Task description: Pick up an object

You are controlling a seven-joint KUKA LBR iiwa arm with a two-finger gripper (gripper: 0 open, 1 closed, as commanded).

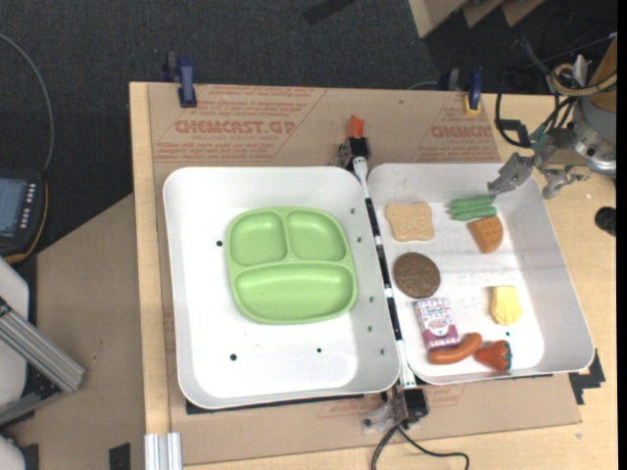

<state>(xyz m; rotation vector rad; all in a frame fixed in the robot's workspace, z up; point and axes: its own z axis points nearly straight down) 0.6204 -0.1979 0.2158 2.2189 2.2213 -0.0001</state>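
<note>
Green three-compartment plate (290,264) in the left white bin (191,292), blue clamps (183,78) beyond.

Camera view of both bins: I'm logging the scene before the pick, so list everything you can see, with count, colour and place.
left bin: 1, white, left half of the bench
right bin: 1, white, right half of the bench
divided plate: 1, light green, three compartments, middle of the left bin
bread slice: 1, tan, top left of the right bin
green beans: 1 bunch, green, top of the right bin
carrot piece: 1, orange, just below the beans
round patty: 1, brown, below the bread
small carton: 1, pink and white, below the patty
sausage: 1, red-orange, bottom of the right bin
red pepper: 1, red, right of the sausage
yellow piece: 1, yellow, right of the carton
clamps: 2, blue, far edge of the bench
gripper: 1, grey, over the right bin's top right corner
</note>
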